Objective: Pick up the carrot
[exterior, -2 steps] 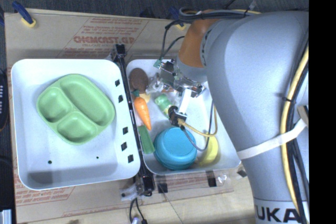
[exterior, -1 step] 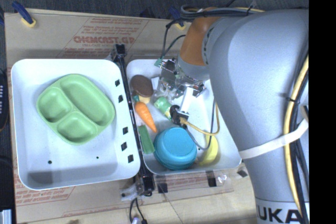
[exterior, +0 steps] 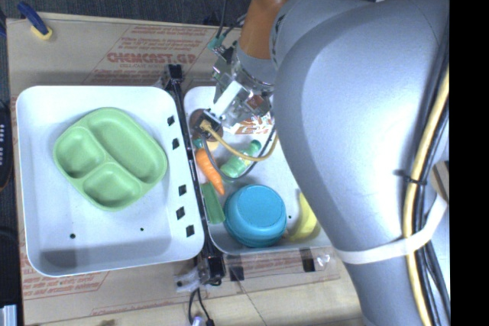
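The orange carrot [exterior: 209, 171] lies in the right bin [exterior: 200, 98], close to its left wall, pointing towards the near side. My gripper [exterior: 238, 117] hangs over the far part of that bin, a little beyond and to the right of the carrot. The grey arm comes in from the right and covers much of the bin. Nothing shows between the gripper and the carrot that links them.
A blue bowl [exterior: 257, 214] sits in the near part of the right bin, with a yellow item [exterior: 306, 220] at its right and a green item [exterior: 213, 207] at its left. A pale green object [exterior: 234, 165] lies beside the carrot. The left bin [exterior: 38, 126] holds a green divided plate [exterior: 109, 156].
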Controlling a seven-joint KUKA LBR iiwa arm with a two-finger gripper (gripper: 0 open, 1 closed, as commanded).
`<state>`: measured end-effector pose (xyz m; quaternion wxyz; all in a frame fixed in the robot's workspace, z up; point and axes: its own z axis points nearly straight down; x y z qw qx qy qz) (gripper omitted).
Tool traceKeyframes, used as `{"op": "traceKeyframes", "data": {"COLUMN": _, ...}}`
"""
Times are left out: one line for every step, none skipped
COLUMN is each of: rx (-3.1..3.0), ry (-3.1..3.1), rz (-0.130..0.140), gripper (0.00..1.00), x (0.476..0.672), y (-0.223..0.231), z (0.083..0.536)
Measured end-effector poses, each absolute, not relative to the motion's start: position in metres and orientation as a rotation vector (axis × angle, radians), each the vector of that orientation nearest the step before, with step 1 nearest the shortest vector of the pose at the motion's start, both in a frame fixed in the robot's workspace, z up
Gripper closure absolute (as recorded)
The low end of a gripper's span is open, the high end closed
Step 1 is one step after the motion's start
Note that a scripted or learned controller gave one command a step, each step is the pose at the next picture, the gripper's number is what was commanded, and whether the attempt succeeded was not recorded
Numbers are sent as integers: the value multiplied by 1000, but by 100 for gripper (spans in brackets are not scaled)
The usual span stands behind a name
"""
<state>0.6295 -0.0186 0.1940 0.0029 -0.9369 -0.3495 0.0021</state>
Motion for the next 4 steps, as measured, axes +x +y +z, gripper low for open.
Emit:
{"op": "traceKeyframes", "data": {"rx": -2939, "ry": -1088, "rz": 16, "gripper": 0, "x": 628, "y": -21, "z": 191}}
{"op": "traceKeyframes", "data": {"rx": -3041, "ry": -770, "rz": 16, "gripper": 0, "x": 645, "y": 0, "z": 191}}
{"op": "traceKeyframes", "data": {"rx": -3082, "ry": -594, "rz": 23, "gripper": 0, "x": 592, "y": 52, "z": 190}}
{"op": "traceKeyframes", "data": {"rx": -3094, "ry": -519, "rz": 3, "gripper": 0, "x": 627, "y": 120, "z": 288}}
